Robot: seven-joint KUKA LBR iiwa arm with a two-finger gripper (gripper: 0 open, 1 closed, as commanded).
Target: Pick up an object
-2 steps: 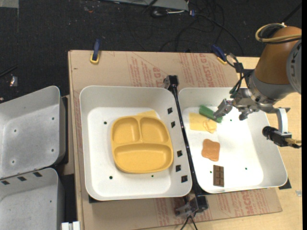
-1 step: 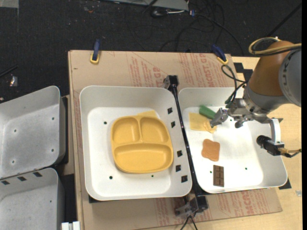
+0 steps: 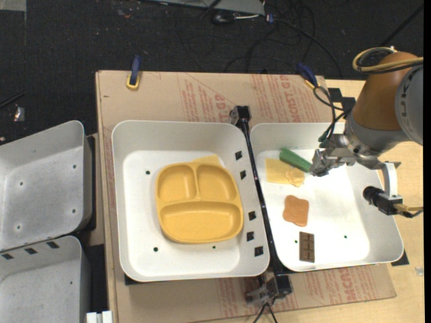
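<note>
We find the gripper (image 3: 318, 165) low in the right bin (image 3: 350, 251), at one end of a green stick (image 3: 294, 159); we cannot tell its state. The stick lies beside a yellow slice (image 3: 279, 172). The left bin (image 3: 135, 251) holds a yellow tray (image 3: 199, 202).

Yellow divided tray (image 3: 199, 204) — centred in the left bin (image 3: 128, 147).

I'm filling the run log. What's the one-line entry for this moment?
gripper: over right bin, at green block's end | grasp: unconfirmed | also there: yellow piece, orange piece, brown bar | left bin: yellow divided tray
</note>
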